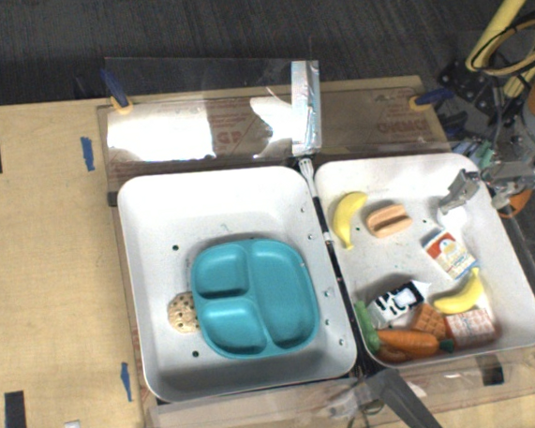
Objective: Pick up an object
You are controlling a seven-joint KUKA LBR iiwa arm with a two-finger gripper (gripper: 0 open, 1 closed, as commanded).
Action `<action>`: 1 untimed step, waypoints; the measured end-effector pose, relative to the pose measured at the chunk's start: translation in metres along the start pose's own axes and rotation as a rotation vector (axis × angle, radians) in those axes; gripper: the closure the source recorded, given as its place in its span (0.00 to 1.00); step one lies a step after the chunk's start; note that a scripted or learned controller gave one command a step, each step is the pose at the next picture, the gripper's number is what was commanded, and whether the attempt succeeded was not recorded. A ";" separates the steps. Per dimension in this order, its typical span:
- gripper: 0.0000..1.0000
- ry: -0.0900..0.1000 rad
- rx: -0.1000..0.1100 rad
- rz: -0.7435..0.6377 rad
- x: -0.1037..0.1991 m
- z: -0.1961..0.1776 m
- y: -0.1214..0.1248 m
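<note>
While the gripper hangs over the right bin's upper right corner, I can't tell how its fingers are set: they show as a grey blur, nothing visibly between them. Wrist and arm come in from the right edge, above the bin rim.

Right bin, nearest the gripper first:
- hot dog, left of the gripper, apart from it
- banana, just left of the hot dog, close to the divider between the bins
- small carton with red and blue print, below the gripper, lying flat on the bin floor
- second banana, below the carton, almost touching it
- black-and-white box, left of the second banana
- waffle and red-white pack along the lower edge, packed close together
- carrot at the bottom, touching the waffle; a green piece to its left, against the divider

Left bin:
- teal tray, three compartments, roughly centred and slightly toward the bottom
- cookie, touching the tray's left edge

Behind the bins, clear plastic sheet on cardboard. Yellow cable at top right. Wood bench to the left, with black tape marks.
</note>
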State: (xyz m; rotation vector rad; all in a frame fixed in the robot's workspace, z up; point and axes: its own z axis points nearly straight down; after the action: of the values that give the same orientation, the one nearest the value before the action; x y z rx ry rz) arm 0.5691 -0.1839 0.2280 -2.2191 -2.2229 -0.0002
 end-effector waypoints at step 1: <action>0.00 -0.003 -0.007 -0.146 0.010 -0.087 0.010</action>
State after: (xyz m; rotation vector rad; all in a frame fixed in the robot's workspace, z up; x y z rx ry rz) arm 0.5788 -0.1738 0.3148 -2.0558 -2.3834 -0.0049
